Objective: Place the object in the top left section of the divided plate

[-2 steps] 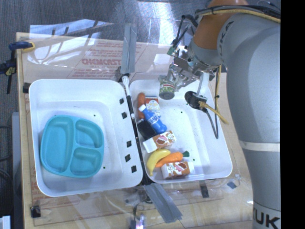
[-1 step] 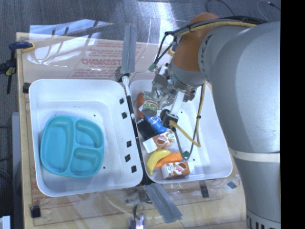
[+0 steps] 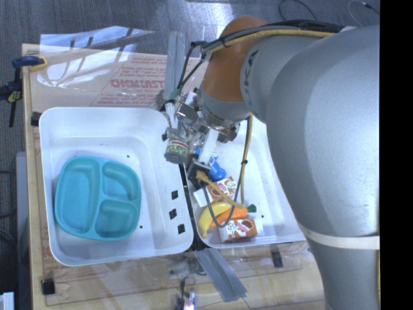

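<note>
The end effector (image 3: 181, 137) is hanging over the seam between the two white bins, near the middle of the frame, with a small can-like object (image 3: 176, 151) showing greenish and metallic right at its tips. The can seems to be sitting between the fingers, though the wrist and cables are crowding that spot, so the grip is likely but not certain; the fingers are looking closed down to about the can's width.

The turquoise divided plate (image 3: 98, 197) is lying in the left bin (image 3: 51, 124), toward the lower left of the frame, well apart from the end effector. Its long compartment is running along the left side and two smaller ones are sitting on the right. The coming move is turning on this offset: the plate's upper-left section is lying down and to the left of the held can, across most of the left bin's floor.

A banana (image 3: 210, 217), a packet (image 3: 240, 228) and other items are resting in the right bin (image 3: 271, 173).
</note>
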Motion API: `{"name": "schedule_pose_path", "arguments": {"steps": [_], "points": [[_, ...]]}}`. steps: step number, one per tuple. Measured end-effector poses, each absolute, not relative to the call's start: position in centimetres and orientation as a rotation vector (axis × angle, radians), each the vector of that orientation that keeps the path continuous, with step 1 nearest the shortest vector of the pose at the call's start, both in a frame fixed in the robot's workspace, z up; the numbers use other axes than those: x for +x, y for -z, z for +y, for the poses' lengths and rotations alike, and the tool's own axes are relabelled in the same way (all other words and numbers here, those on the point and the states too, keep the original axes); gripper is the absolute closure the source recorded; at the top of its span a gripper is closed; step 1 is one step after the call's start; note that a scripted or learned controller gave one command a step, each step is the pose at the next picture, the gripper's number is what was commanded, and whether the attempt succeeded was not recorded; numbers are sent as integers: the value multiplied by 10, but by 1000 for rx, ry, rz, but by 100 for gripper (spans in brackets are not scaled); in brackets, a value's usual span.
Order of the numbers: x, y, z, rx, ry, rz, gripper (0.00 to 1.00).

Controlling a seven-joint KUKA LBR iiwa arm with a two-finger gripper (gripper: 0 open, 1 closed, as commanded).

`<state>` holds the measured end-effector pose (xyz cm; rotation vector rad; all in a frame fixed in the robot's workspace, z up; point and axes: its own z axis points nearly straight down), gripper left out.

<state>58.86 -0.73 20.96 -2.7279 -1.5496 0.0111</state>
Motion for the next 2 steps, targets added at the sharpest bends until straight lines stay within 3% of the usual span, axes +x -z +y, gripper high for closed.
{"name": "schedule_pose_path", "arguments": {"steps": [1, 2], "points": [[564, -191, 69, -2789, -10, -1440, 100], [564, -191, 68, -2791, -8, -1437, 0]]}}
